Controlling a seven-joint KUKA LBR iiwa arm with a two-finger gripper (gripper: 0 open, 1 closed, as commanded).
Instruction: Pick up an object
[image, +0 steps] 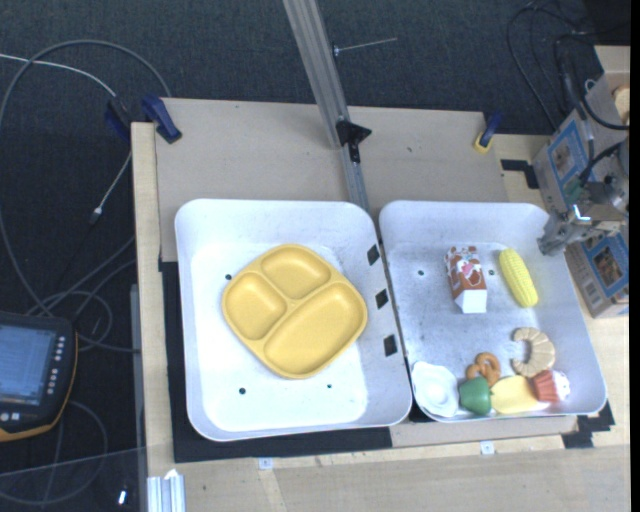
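Several toy foods lie in the right bin (430, 240). A small red-and-white carton (466, 278) lies beside a yellow corn cob (518, 277) near the middle. Toward the front are a tan croissant-like piece (533, 348), a brown pretzel (484, 366), a green pepper (476, 396), a pale yellow piece (515, 396), a red piece (546, 385) and a white piece (432, 385). My gripper (560, 236) hangs over the bin's right rim, right of the corn and apart from every object.
The left bin (200, 300) holds a yellow divided plate (293, 310). A metal post (325, 80) rises behind the two bins. Printed boxes (600, 265) stand at the right by the arm. Cables and a tablet (30, 370) lie off the bench at left.
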